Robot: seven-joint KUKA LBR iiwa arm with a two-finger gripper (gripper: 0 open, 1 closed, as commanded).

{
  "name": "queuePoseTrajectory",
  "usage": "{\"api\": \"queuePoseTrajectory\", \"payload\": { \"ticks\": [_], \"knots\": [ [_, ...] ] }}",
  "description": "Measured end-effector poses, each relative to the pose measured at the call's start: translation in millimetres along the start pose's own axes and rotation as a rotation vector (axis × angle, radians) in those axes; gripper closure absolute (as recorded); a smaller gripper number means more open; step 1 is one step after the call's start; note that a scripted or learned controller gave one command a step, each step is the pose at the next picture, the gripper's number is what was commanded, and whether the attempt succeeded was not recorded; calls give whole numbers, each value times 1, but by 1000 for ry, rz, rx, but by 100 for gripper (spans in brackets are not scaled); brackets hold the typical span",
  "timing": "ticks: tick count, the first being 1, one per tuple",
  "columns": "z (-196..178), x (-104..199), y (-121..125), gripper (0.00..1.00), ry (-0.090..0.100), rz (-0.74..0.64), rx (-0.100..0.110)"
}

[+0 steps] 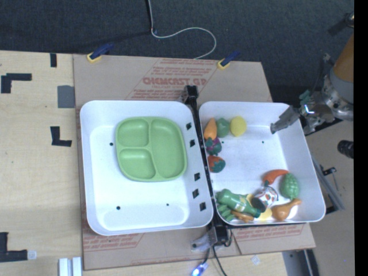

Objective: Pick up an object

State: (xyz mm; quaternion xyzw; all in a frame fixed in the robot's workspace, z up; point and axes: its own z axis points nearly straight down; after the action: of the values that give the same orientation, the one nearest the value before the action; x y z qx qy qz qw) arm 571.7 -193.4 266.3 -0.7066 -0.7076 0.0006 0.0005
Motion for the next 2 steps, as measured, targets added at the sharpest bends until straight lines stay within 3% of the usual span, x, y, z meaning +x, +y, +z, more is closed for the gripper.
{"api": "queuePoseTrajectory", "payload": {
  "ticks": [1,2],
  "knots": [
    [-10,1,0,100,0,-2,0],
    [-57,79,-16,100,2,-7,-4]
  ]
}}
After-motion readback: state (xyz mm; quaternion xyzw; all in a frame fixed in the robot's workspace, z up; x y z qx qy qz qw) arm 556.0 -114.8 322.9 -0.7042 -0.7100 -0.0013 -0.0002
